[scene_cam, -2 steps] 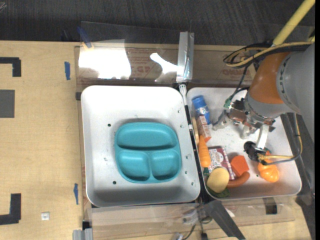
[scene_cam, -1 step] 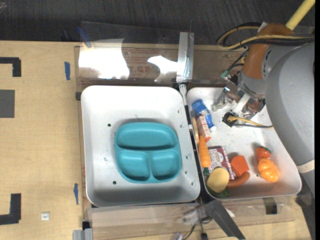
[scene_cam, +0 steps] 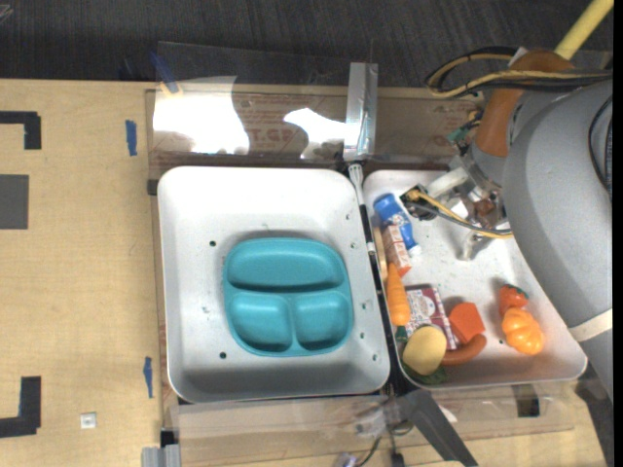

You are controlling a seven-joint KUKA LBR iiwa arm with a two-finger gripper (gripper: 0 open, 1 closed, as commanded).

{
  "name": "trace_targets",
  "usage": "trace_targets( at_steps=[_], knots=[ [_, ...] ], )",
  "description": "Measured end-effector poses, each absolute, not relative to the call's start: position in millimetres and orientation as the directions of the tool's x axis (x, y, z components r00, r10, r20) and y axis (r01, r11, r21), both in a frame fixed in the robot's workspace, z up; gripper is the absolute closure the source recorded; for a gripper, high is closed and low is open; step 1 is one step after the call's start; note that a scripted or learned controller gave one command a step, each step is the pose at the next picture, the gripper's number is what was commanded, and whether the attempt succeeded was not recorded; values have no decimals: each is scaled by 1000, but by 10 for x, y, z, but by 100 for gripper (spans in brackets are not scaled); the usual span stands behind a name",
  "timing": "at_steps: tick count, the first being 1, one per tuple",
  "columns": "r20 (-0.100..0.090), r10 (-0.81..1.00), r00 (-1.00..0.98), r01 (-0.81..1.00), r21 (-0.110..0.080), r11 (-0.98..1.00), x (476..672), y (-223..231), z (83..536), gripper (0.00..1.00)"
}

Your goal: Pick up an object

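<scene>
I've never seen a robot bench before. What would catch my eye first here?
Probably the teal plastic tray with three compartments, alone in the left white bin. Next, the bright toy food along the right white bin's near side, like the small orange pumpkin, with the big grey robot arm looming above.

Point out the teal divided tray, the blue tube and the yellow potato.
teal divided tray [scene_cam: 287, 295], camera view, on its middle ridge.
blue tube [scene_cam: 395, 220], camera view, mid-body.
yellow potato [scene_cam: 424, 348], camera view, its top.

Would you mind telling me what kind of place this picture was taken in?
Most likely a robotics lab workcell, not a kitchen: a grey robot arm reaches over two white bins on a cardboard-covered bench with tape marks, and the food looks like plastic toys.
</scene>
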State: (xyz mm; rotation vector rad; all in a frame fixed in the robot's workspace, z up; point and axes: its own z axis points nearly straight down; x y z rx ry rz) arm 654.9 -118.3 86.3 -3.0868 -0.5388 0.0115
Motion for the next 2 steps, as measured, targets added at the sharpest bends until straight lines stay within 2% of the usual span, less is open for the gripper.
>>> trace_targets(
  at_steps=[1, 2],
  knots=[
    [10, 218, 976, 218, -1, -976, 6350, -626, 1898, 0],
    [7, 203, 979, 203, -2, -979, 6542, -219, 2422, 0]
  ],
)
